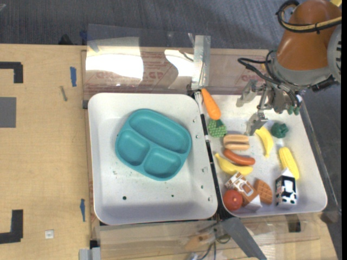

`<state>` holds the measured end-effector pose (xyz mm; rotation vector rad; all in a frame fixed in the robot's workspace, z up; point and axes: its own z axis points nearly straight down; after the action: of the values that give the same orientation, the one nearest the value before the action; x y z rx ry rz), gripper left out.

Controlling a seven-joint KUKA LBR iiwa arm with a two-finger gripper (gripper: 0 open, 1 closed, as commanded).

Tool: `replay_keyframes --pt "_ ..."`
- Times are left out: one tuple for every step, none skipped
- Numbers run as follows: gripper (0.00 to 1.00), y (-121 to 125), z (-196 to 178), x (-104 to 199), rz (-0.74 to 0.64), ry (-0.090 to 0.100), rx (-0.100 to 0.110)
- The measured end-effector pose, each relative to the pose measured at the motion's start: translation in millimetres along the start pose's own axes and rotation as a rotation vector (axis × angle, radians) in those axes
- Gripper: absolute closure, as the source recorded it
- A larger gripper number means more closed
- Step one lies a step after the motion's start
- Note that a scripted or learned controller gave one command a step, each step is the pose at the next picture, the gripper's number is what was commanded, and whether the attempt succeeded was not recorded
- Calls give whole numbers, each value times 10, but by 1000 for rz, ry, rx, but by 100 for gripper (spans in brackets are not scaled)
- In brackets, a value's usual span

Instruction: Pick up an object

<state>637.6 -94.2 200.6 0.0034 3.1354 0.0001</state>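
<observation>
The right bin (pixel 314 161) holds several toy foods: a carrot (pixel 211 105), a green leafy piece (pixel 217 128), a hot dog (pixel 236 141), a red sausage (pixel 240 157), a banana (pixel 264 140), a small dark green piece (pixel 280 129), a corn cob (pixel 288 162), a tomato (pixel 233 200), a waffle (pixel 264 190) and a cow-patterned milk carton (pixel 286 192). My gripper (pixel 264 110) hangs over the bin's far part, just above the banana and to the left of the dark green piece. Nothing is seen held in it.
A teal divided plate (pixel 154 143) lies in the left bin (pixel 103 188). A yellow piece (pixel 233 166) and a small red-and-white box (pixel 242 183) sit near the tomato. The divider between the bins runs just left of the carrot. Wooden bench lies to the left.
</observation>
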Motion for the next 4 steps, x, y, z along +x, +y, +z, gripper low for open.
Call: replay_keyframes --pt "0 -163 1031 166 -37 -4 1" --pt "0 -163 1104 718 -11 -6 0" --pt "0 -409 929 1288 16 -37 6" --pt "0 -551 671 161 327 -5 1"
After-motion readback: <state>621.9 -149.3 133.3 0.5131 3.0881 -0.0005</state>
